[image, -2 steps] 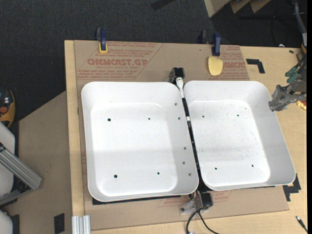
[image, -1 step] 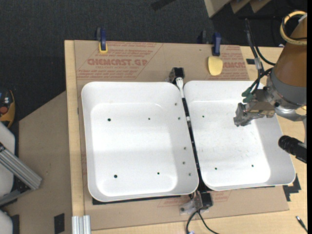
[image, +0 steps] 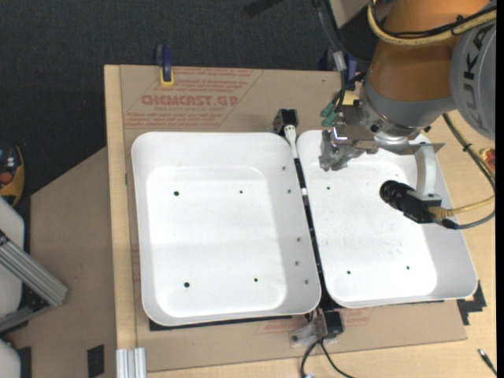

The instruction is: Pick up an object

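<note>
Where arm point(image: 425, 46) reaches, pincer point(image: 335, 157) over right bin point(image: 441, 282)

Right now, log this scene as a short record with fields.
arm: reaches in from the right, orange band above the wrist
claw: over the right bin's far left corner
left bin: white, shallow, dark dots on its floor
right bin: white, beside the left one
base: brown board under both bins, blue clamp at its far edge

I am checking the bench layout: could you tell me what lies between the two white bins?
In the camera view, a thin black strip runs between the left bin and the right bin.
</note>
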`<state>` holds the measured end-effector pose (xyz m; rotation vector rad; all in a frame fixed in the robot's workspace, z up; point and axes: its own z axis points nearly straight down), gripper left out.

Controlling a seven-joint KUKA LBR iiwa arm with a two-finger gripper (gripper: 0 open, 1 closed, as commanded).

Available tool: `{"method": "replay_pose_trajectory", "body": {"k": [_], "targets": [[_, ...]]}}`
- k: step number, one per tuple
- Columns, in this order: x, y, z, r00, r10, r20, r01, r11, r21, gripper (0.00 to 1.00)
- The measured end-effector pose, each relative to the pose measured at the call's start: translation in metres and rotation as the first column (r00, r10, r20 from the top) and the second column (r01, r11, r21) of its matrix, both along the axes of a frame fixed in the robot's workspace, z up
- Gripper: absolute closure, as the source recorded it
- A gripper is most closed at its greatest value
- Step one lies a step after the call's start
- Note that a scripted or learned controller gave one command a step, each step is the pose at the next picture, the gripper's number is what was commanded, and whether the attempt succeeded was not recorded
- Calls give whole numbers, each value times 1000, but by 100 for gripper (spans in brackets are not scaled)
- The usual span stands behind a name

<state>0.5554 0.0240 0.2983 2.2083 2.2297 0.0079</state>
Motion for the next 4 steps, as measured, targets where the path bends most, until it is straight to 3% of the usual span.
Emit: {"method": "replay_pose_trajectory", "body": {"k": [1, 2, 3, 4], "targets": [[20, -68, 127, 1000, -14, 11, 14, 1000, -5, 100], [50, -45, 27, 1000, -8, -10, 8, 1000, -1, 100], [105, -20, -45, 1000, -8, -3, 8, 1000, 0, 100], [80, 13, 114, 1000, -6, 8, 6, 1000, 0, 100]]}}
